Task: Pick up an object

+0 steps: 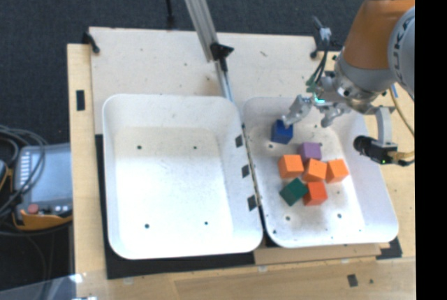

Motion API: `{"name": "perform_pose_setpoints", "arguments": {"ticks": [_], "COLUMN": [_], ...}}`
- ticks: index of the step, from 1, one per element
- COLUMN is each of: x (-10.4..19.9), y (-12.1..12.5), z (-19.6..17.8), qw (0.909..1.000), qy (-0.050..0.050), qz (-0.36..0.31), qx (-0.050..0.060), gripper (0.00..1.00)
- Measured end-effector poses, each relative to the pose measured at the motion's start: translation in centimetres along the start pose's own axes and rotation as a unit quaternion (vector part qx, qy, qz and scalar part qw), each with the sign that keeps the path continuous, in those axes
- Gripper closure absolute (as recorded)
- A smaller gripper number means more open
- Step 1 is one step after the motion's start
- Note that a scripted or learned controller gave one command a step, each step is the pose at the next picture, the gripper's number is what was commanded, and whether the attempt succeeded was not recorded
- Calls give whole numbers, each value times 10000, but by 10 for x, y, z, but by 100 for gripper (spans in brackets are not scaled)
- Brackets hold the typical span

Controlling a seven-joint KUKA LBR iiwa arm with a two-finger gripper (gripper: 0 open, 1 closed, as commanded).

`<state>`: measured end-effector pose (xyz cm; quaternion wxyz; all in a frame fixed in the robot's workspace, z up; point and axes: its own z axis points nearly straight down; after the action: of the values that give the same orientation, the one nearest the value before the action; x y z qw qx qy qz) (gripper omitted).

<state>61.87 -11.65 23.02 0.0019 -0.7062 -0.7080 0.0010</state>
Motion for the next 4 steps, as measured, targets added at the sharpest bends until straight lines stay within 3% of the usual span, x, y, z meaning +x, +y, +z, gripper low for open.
{"name": "perform_pose_setpoints", "arguments": {"ticks": [1,4], "x": [0,-7], "y": [1,9], "z": [-2,133], "qw": [10000,10000], "qy": [0,-26], "qz": [0,35], "qx": [-24,-34], "gripper": [0,0]}}
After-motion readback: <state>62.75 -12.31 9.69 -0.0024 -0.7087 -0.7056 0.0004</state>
